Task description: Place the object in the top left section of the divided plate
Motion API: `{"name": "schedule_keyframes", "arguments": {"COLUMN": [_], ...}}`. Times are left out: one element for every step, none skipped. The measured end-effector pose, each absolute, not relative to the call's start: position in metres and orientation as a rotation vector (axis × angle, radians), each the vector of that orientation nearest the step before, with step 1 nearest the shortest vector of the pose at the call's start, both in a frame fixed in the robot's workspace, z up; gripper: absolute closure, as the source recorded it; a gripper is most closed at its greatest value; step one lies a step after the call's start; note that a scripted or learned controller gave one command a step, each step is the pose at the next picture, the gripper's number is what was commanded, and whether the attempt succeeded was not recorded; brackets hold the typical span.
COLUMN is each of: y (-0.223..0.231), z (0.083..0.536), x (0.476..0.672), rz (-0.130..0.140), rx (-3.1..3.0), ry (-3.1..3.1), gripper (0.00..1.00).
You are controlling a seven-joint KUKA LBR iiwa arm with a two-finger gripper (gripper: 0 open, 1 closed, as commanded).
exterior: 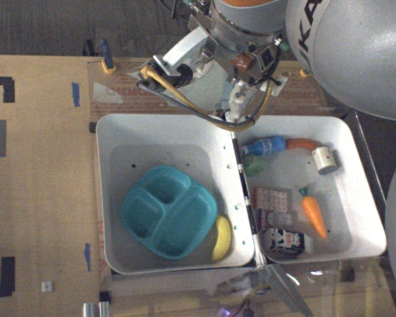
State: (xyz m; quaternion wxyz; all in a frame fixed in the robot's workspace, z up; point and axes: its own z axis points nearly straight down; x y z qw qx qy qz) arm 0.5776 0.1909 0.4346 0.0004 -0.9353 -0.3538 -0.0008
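Gripper (233,111) hovers at 12 o'clock over bin divider; grip state unclear. Plate (168,211) in left bin, banana (222,238) at its 4 o'clock. Descend squarely, centre before closing.

Teal plate (168,211) sits in left bin (112,177), banana (222,238) touching its lower right edge. Right bin (356,177): blue bottle (265,145), carrot (313,215), silver can (324,159), two packets. Gripper (236,107) hangs above the bins' far rim, near the divider.
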Motion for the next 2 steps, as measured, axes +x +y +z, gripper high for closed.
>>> {"name": "schedule_keyframes", "arguments": {"y": [0.2,0.22], "z": [0.405,0.435], "x": [0.566,0.548], "rz": [0.0,-0.003], "rx": [-3.01,-3.126], "ry": [-0.895,-0.31], "gripper": [0.0,0.0]}}
